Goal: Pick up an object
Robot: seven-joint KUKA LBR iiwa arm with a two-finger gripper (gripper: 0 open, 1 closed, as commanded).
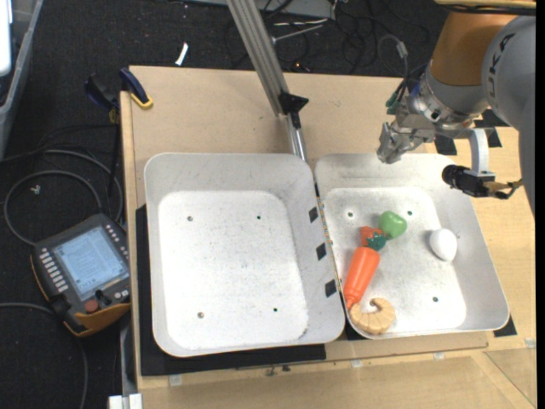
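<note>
In the right bin (477, 313) lie an orange toy carrot (361, 273) with a green top, a green round object (393, 223) just above it, a white egg-shaped object (443, 244) to the right, and a tan ring-shaped pastry (375, 314) at the bin's front edge. My gripper (391, 146) hangs over the back rim of the right bin, above and behind the green object, with nothing seen between its fingers.
The left bin (230, 254) sits beside the right one. A metal pole (264, 49) slants from the back down to the gap between the bins. A teach pendant (83, 269) and cables lie on the floor at the left.
</note>
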